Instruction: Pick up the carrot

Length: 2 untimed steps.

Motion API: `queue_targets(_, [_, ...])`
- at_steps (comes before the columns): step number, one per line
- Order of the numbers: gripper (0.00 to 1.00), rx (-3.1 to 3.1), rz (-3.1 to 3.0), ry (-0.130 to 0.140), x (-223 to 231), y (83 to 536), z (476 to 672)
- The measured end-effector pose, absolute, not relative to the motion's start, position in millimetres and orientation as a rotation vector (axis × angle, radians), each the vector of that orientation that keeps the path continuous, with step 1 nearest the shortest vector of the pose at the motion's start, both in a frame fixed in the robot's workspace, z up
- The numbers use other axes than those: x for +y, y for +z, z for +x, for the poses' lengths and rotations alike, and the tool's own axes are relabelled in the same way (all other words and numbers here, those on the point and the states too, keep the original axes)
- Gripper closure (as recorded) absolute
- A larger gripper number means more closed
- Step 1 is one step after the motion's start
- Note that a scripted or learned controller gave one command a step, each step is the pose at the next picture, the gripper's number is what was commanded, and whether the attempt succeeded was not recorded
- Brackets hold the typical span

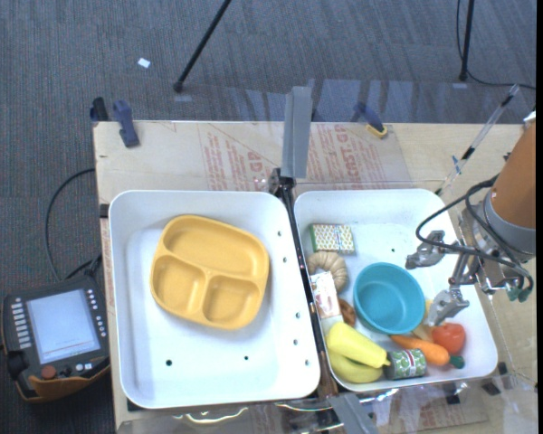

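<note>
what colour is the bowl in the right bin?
Blue. The bowl shows best in the camera view, sitting mid-bin, just above the carrot.

The carrot (423, 346) lies hemmed between the blue bowl (388, 298), the tomato (448, 337) and a small can (405, 363); only from above is it reachable.

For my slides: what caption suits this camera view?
Gripper hovers over the right bin, above a carrot lying near a tomato and blue bowl.
</note>
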State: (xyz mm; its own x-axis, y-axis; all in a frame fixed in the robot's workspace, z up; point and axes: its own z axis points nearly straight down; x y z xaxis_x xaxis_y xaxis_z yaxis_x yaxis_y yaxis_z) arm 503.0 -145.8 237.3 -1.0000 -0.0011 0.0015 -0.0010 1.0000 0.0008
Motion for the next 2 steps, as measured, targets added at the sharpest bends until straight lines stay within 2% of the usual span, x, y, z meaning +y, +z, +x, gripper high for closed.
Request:
queue_targets(1, [0.00, -3.122, 0.304, -0.006, -164, 145, 475.5])
queue_targets(2, [0.00, -3.138, -0.165, -0.002, -198, 151, 531.5])
